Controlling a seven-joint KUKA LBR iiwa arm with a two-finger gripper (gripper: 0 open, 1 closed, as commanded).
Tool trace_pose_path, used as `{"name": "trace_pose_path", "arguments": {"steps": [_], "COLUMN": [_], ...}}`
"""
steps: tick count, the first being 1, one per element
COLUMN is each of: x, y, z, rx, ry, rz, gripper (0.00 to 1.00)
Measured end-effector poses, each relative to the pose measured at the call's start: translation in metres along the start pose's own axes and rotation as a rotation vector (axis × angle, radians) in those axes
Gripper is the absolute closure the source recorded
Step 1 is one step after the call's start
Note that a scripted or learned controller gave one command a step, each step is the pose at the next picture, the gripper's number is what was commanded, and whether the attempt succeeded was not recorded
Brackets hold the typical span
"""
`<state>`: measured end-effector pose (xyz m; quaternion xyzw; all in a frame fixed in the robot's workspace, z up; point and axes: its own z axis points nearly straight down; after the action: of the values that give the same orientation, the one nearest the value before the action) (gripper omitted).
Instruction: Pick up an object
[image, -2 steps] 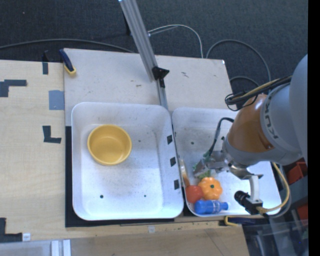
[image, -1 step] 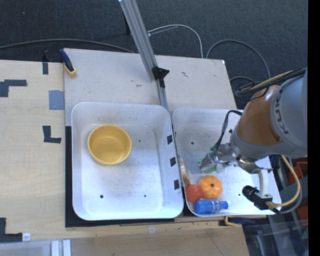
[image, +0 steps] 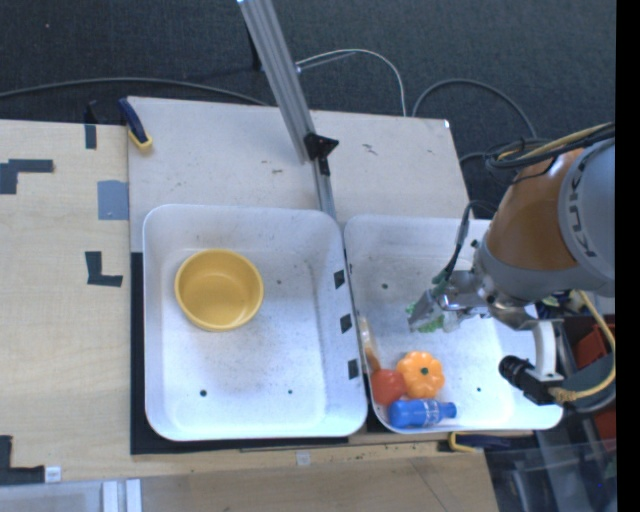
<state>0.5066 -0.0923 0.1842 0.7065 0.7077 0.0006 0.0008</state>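
A blue-and-yellow clamp (image: 134, 123) sits at the bench's far left corner. Below it, the left bin (image: 160, 400) holds a yellow bowl (image: 219, 289), upright, in its left half and well apart from everything else. A grey metal pole (image: 284, 80) slants down from the top to the seam between the two bins. The right bin (image: 400, 245) has three things crowded in its near left corner: a red object (image: 386, 386) against the dividing wall, an orange toy pumpkin (image: 421, 373) touching it on the right, and a blue bottle (image: 420, 412) lying on its side just in front of both. Above the pumpkin, near but apart, the gripper (image: 432, 313) hangs low over the bin floor, with something greenish at its tip; whether its jaws are parted or closed, I cannot tell. The grey-and-orange arm (image: 545, 225) extends off to the right.
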Motion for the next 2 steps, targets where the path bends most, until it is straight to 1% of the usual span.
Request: {"name": "trace_pose_path", "arguments": {"steps": [1, 2], "x": [-0.01, -0.01], "y": [0.0, 0.001], "z": [-0.049, -0.061], "rx": [-0.002, 0.002], "ry": [-0.001, 0.0], "rz": [0.001, 0.001], "gripper": [1.0, 1.0]}}
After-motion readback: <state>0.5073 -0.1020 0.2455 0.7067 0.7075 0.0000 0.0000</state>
